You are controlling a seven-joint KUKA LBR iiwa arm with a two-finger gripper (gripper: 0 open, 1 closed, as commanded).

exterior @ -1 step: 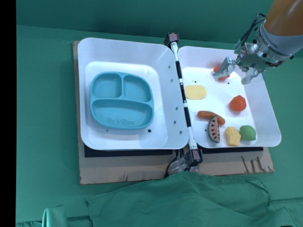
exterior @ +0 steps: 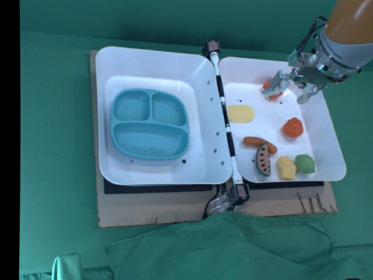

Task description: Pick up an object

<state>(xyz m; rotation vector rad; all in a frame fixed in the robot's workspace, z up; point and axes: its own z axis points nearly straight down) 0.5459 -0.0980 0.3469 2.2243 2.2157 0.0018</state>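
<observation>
Right now the fingers [exterior: 289, 88] stand spread apart, gripping nothing, with a small orange-red toy [exterior: 271, 89] touching the left one's tip.

The arm [exterior: 349, 16] enters from the upper right, orange band above the grey wrist. The gripper [exterior: 289, 88] hangs over the right bin's far edge, fingers spread apart.

right bin [exterior: 326, 127] crowded along its near edge, middle open.
</observation>
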